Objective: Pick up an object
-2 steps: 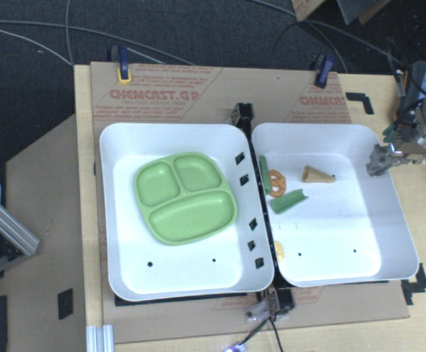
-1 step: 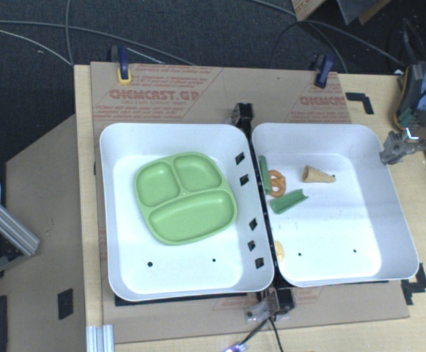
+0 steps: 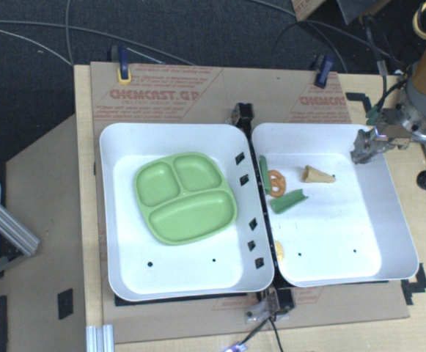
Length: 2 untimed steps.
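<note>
Down front the right bin point(image 3: 388, 218) was mostly bare, cone point(image 3: 318, 174), pretzel point(image 3: 276, 182) and bean point(image 3: 287, 201) bunched far-left, well apart from the jaws point(image 3: 364, 149) (couldn't tell their gap), so they'd likely grab nothing.

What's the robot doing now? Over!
Gripper over right bin's far right edge, holding nothing seen. Pretzel, green bean, cone lie loose. Path unobstructed.

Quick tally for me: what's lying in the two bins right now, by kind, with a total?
Green divided plate, left bin: 1
Pretzel, right bin: 1
Green sticks, right bin: 2
Tan cone piece, right bin: 1
Small yellow bit at the right bin's left wall, too small to identify: 1
Total: 6
</note>
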Motion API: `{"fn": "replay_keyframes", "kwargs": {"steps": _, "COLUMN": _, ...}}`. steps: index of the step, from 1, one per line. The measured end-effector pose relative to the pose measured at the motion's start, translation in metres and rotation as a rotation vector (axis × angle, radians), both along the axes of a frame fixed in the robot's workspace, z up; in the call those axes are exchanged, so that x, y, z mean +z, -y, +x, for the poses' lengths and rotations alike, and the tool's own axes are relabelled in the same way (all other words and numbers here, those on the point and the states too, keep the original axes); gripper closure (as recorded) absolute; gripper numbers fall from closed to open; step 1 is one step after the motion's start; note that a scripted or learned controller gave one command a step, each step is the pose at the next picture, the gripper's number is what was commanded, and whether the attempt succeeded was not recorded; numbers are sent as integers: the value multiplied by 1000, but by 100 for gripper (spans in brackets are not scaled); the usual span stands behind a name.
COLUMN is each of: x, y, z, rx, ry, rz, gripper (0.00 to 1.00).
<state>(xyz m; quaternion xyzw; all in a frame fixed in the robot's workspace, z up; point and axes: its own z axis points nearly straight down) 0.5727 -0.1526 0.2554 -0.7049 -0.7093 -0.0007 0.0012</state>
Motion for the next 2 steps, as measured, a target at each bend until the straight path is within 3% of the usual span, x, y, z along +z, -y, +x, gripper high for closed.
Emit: {"fn": "replay_keyframes", "kwargs": {"steps": 2, "x": 2, "y": -93, "z": -7, "rx": -3, "ry": -2, "rz": -1, "gripper": 100}}
